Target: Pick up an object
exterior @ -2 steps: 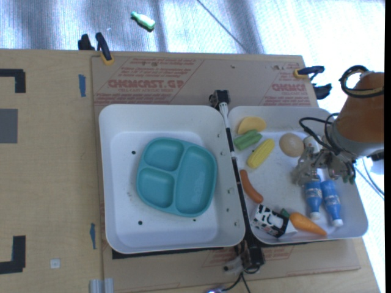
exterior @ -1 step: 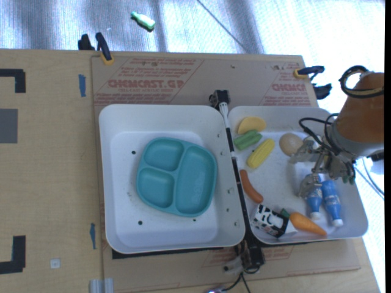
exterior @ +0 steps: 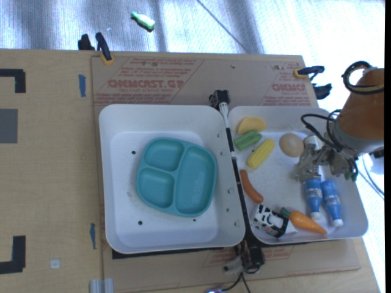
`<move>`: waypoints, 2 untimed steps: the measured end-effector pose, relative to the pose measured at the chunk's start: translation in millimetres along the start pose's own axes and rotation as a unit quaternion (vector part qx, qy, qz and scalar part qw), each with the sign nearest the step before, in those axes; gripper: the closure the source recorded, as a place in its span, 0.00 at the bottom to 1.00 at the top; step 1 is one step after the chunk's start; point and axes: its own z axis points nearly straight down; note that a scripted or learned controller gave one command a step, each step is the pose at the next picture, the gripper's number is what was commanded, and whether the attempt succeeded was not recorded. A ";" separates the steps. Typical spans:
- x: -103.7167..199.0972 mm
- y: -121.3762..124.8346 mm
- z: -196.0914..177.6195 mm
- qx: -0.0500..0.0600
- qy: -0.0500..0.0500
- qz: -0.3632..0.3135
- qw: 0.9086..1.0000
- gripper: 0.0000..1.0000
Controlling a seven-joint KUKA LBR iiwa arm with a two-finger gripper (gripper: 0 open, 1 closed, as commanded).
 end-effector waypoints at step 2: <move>-28.6 -12.6 12.4 -0.001 0.004 -0.243 0.970 0.00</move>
